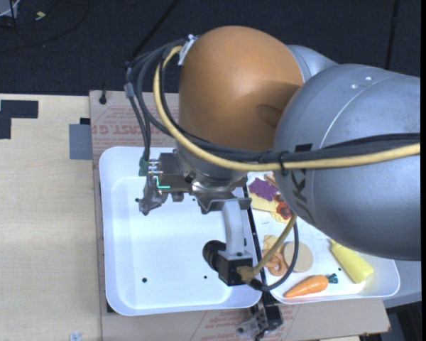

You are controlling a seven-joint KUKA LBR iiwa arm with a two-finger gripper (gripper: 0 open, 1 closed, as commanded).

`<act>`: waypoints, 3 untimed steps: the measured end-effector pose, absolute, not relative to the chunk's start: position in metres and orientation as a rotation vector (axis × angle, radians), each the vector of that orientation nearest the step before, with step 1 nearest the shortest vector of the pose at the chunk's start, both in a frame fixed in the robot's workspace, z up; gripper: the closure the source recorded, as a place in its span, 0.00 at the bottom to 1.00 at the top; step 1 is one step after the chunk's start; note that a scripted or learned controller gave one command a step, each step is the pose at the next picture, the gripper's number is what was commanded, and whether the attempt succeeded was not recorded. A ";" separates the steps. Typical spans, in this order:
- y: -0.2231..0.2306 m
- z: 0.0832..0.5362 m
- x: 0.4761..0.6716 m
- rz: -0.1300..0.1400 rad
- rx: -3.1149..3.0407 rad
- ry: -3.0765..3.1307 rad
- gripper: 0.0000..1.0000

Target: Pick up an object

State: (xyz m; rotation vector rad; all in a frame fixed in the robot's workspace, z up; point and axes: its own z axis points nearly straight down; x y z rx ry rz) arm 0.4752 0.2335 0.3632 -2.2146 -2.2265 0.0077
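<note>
My gripper [177, 204] hangs low over the left white bin [108, 233], near its back middle. Its two fingertips stand apart, one finger [148, 204] on the left and the other towards the right, with only bare white bin floor between them, so it is open and holds nothing. The objects lie in the right bin [390, 283]: an orange carrot [309, 285], a yellow bottle-shaped piece [351, 261], a tan disc [299, 256], an orange ring-like piece [275, 263] and a purple piece [264, 188]. The arm hides much of that bin.
The arm's orange dome [238, 84] and grey link [355, 155] cover the upper right. A grey bracket with a black end [226, 261] and a yellow cable hang over the ridge between the bins. A wooden bench top [35, 226] lies to the left.
</note>
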 end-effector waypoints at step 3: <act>0.242 0.090 0.474 0.013 -2.223 -2.214 0.00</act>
